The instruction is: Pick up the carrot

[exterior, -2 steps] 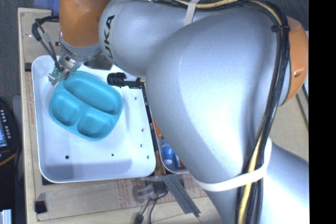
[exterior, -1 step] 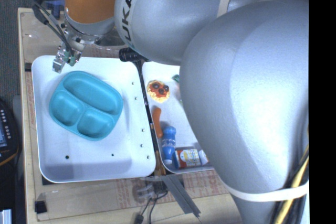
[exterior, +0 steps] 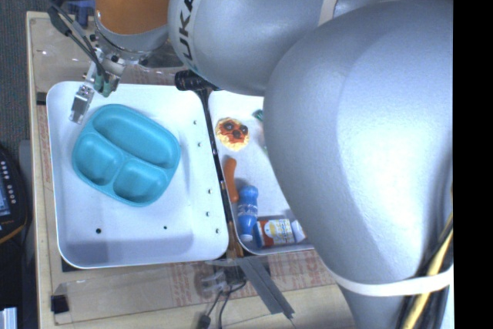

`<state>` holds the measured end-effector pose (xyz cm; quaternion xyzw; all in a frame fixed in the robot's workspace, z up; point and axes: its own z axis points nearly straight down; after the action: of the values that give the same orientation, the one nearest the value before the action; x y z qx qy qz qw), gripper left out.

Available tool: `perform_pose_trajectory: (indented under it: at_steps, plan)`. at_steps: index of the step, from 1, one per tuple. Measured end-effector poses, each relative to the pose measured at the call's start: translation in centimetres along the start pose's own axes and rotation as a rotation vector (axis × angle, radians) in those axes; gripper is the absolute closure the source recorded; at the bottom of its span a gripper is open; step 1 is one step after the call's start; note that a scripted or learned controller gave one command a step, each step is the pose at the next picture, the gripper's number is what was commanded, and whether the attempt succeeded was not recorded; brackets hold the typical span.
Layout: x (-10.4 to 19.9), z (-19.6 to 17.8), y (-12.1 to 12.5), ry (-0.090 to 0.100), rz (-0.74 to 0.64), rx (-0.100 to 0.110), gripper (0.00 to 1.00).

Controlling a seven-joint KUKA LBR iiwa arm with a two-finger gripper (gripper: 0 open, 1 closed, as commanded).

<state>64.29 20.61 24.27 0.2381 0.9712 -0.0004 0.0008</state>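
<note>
1 carrot (exterior: 229,175) lies in right bin (exterior: 245,246) (beside blue bottle (exterior: 246,213))

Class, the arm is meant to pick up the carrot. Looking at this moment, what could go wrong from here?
1. The gripper hangs over the left bin near the blue divided tray, while the carrot lies in the right bin, so a grasp here would miss.
2. The carrot lies close against a blue bottle and the bin wall, so the fingers may catch those instead.

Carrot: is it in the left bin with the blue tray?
No, the carrot lies in the right bin, beside the blue bottle.
</note>
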Motion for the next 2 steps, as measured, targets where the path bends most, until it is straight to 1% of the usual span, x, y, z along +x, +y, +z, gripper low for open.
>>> perform_pose_trajectory:
  at_steps: [1, 2]
  plan:
    - [-0.3, 0.2, -3.3, 0.002, -0.004, 0.002, 0.0]
    - [1.6, 14.9, -0.3, -0.005, -0.156, 0.006, 0.0]
